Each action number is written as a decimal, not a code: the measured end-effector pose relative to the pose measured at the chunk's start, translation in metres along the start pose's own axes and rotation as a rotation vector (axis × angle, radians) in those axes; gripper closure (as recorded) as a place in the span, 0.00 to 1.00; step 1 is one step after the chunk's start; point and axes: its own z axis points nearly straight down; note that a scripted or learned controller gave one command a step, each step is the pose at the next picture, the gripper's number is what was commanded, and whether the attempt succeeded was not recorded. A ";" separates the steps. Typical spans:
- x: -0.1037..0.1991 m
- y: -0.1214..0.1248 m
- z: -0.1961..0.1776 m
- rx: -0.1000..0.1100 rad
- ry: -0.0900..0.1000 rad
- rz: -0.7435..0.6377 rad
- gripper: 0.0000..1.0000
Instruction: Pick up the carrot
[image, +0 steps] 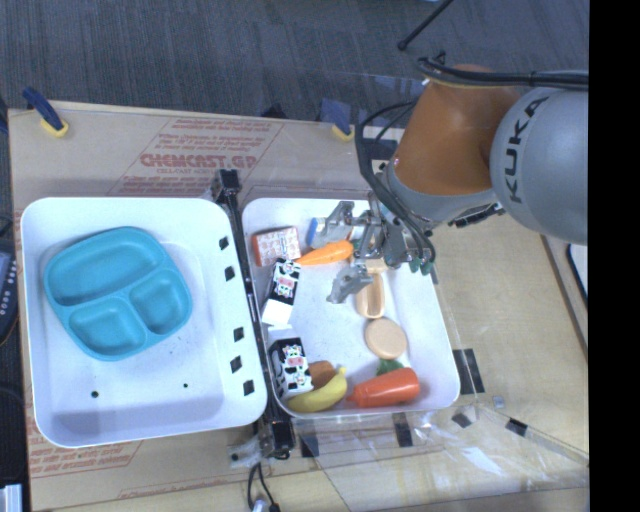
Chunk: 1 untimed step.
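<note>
The orange carrot (322, 254) lies near the back of the right bin (440, 330), its tip pointing left. My gripper (346, 251) hangs over the carrot's thick right end. One grey finger (341, 214) is behind the carrot and the other (346, 286) is in front of it. The fingers stand apart, so the gripper is open and straddles the carrot without clamping it. The wrist hides the carrot's right end.
Around the carrot are a brown-red box (275, 244), a blue item (312, 232), two cow-print cartons (285, 284) (292, 365), tan bread pieces (385, 338), a banana (318, 392) and a red-orange vegetable with a green top (386, 386). The left bin (60, 400) holds a blue divided plate (115, 290).
</note>
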 end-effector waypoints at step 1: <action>-0.061 -0.097 0.040 0.000 0.002 -0.047 0.00</action>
